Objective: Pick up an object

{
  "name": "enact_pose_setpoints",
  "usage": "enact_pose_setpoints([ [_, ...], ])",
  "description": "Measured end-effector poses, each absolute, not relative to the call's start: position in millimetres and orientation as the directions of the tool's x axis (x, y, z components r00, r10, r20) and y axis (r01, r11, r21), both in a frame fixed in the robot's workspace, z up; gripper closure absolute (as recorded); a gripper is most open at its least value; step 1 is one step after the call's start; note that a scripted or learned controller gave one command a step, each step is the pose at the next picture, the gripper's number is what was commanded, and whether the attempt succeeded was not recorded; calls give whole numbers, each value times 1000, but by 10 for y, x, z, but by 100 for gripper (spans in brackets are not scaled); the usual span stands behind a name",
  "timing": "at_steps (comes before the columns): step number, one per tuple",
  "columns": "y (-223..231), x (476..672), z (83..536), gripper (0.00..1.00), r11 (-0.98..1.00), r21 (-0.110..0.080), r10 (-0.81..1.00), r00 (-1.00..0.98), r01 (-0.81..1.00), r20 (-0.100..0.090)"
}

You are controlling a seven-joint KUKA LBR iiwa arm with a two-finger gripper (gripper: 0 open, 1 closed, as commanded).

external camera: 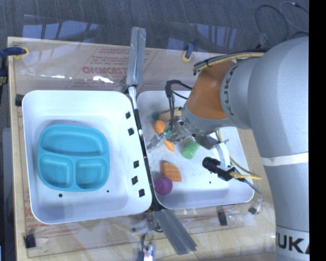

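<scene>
The smooth grey arm [282, 118], lettered "UKA" near its base, is reaching into the right bin [236, 192]. Its gripper [173, 136] is hovering beside small carrot-shaped orange pieces [161, 127]; whether it's open, I cannot tell.

- I see even, fairly bright overhead light with a cool bluish cast.
- The left bin [30, 145] glares white, its detail washed out.
- Plastic sheeting [98, 64] behind that bin shows pale reflections.
- Everything looks slightly soft.

Arm [244, 86] reaches over right bin [239, 192] toys.
</scene>
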State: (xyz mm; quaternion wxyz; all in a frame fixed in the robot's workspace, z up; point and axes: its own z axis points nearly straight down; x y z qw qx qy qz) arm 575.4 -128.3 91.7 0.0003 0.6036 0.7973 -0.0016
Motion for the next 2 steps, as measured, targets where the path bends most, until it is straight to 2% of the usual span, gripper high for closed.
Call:
enact_pose_setpoints([
  [1, -1277, 5754, 1011, 100, 276, -4, 961, -276, 961, -1],
  [2, -921, 5834, 2359, 100, 132, -1, 991, -132, 991, 0],
])
